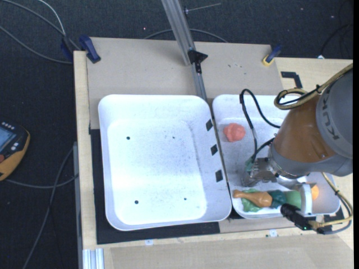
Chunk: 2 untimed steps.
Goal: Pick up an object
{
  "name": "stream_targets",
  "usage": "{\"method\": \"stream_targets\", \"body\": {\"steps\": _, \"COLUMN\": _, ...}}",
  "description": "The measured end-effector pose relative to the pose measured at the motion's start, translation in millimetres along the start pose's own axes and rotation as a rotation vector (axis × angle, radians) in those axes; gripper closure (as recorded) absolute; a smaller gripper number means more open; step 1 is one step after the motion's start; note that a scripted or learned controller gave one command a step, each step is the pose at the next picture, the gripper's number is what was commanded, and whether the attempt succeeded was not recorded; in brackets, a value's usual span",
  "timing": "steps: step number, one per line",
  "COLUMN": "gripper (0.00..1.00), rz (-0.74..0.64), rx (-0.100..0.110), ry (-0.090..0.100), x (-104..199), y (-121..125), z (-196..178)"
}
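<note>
Objects lie in the right bin (pixel 224 106): a pink lump (pixel 235 131) near its far end, and a tan drumstick-shaped toy (pixel 252 195) touching a green piece (pixel 283 198) at its near end. The arm (pixel 308 139) reaches over this bin, its pincer (pixel 257 171) low, just above the drumstick; whether it is open or closed cannot be told. The left bin (pixel 112 108) sits beside it on the table (pixel 140 66).

toys (pixel 261 198) in right bin (pixel 224 106), tool (pixel 255 171) above
</note>
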State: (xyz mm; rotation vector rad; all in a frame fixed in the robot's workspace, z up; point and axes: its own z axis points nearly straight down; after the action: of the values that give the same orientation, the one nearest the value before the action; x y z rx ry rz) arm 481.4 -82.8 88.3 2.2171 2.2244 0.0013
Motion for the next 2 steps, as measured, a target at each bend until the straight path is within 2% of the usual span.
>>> {"method": "stream_targets", "body": {"steps": 1, "gripper": 1.0, "rz": 0.007, "rx": -0.001, "ry": -0.002, "x": -72, "y": -1, "z": 0}}
{"method": "stream_targets", "body": {"steps": 2, "gripper": 1.0, "rz": -0.001, "rx": -0.001, "ry": 0.001, "x": -7, "y": 0, "z": 0}}
